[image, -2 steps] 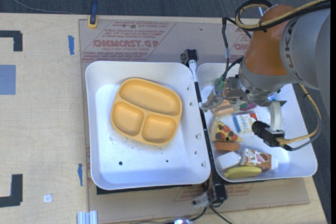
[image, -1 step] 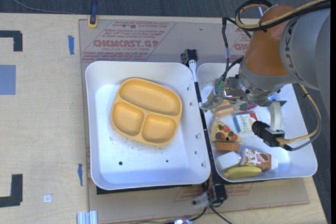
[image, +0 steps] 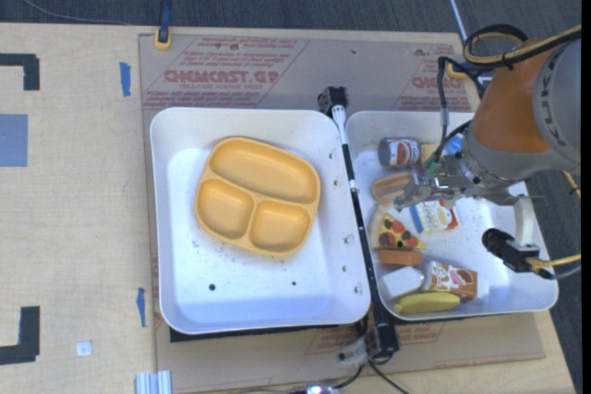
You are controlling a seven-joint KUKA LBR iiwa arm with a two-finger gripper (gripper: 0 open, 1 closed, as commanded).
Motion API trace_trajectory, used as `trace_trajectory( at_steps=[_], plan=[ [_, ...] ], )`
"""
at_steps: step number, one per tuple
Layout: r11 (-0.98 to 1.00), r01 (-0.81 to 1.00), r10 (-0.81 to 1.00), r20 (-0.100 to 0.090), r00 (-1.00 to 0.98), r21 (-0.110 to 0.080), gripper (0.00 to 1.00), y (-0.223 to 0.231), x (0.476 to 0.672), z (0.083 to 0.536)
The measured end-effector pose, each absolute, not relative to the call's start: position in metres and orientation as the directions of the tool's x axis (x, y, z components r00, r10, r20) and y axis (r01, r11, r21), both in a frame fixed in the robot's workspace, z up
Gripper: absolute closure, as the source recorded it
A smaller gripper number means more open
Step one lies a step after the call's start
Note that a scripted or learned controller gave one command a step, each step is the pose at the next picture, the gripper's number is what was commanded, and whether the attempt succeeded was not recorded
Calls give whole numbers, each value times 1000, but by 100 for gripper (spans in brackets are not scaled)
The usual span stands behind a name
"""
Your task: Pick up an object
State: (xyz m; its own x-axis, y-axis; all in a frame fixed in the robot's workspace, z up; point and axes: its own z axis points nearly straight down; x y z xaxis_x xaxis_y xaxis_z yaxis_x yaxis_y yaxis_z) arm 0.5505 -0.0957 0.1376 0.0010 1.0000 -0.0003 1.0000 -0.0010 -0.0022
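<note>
Plywood-coloured worktop [image: 74, 226] fills the left and lower frame, with a printed cardboard sheet [image: 277, 69] under two shallow white bins. The left bin [image: 175, 272], at centre frame, carries a yellow three-compartment plate [image: 258, 195]. The right bin [image: 536, 286], at right of centre, holds a clutter of small items. The grey arm with its orange band [image: 517, 111] reaches in from the right edge above this bin. Its hand [image: 420, 189] sits low over the bin's upper middle; how wide it stands cannot be told. A small can [image: 399, 152] lies near the bin's top left, a pizza-slice toy [image: 397, 233] at middle left just below the hand, a carton [image: 452, 278] lower down, and a banana [image: 427, 301] along the bottom wall.
</note>
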Motion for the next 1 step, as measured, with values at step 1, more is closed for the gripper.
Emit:
trace_trajectory(
  at_steps=[1],
  plan=[
    [1,1000,1000,-1,-1,3,0,-94,527,109]
  ],
)
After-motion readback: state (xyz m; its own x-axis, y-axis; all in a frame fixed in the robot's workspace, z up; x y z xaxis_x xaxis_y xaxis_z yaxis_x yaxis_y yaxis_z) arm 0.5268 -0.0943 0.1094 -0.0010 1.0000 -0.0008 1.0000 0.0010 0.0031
